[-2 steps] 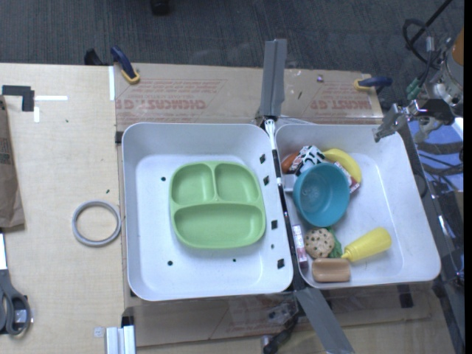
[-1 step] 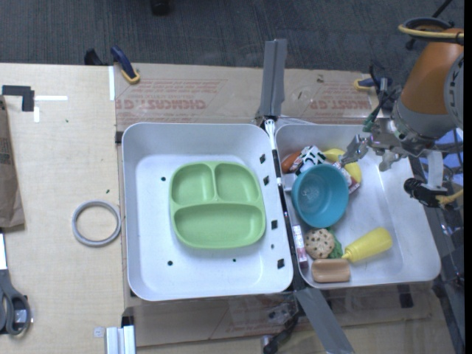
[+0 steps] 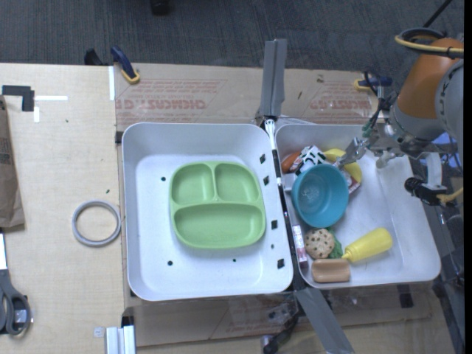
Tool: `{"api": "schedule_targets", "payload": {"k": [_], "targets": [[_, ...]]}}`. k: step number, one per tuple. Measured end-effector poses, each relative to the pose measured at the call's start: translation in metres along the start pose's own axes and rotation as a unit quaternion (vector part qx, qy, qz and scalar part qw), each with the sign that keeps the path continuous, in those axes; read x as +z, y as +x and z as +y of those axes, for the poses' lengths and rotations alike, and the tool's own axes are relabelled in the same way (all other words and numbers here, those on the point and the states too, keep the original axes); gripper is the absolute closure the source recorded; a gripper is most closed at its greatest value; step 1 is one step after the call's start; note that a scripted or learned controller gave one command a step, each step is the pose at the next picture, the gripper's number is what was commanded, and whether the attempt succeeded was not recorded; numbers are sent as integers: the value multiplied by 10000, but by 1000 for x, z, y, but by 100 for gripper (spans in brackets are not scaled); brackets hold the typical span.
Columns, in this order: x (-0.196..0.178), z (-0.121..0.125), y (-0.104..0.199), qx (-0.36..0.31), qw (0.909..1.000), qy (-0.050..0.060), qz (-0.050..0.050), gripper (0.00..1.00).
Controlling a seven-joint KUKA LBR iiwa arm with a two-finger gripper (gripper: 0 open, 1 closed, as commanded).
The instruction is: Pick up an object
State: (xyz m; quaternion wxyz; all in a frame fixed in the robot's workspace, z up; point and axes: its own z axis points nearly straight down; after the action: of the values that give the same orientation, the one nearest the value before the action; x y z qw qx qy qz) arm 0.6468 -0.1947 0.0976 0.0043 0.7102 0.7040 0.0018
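Note:
My gripper (image 3: 359, 148) hangs over the back of the right bin (image 3: 413, 220), just above a yellow banana-like item (image 3: 349, 167). A blue bowl (image 3: 319, 195) sits to its front left, tilted against the bin's left wall. Behind the bowl lie a black-and-white toy (image 3: 313, 156) and an orange piece (image 3: 291, 161). At the bin's front are a cookie (image 3: 319, 243), a yellow bottle (image 3: 367, 245), a small green item (image 3: 338, 251) and a tan sausage-shaped piece (image 3: 331, 271). Nothing is seen held by the gripper.
The left bin (image 3: 140, 220) holds a green divided plate (image 3: 217, 203). On the bench to the left lie a grey tape ring (image 3: 96, 222), scissors (image 3: 12, 312) and a brown bag (image 3: 9, 168). Blue-and-yellow clamps (image 3: 125, 63) sit at the back edge.

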Motion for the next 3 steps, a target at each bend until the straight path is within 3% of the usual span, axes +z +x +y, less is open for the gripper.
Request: {"api": "schedule_targets", "payload": {"k": [1,3], "targets": [[-1,-14,8,-742,9972,-15,-3,0],[-1,-14,8,-742,9972,-15,-1,0]]}}
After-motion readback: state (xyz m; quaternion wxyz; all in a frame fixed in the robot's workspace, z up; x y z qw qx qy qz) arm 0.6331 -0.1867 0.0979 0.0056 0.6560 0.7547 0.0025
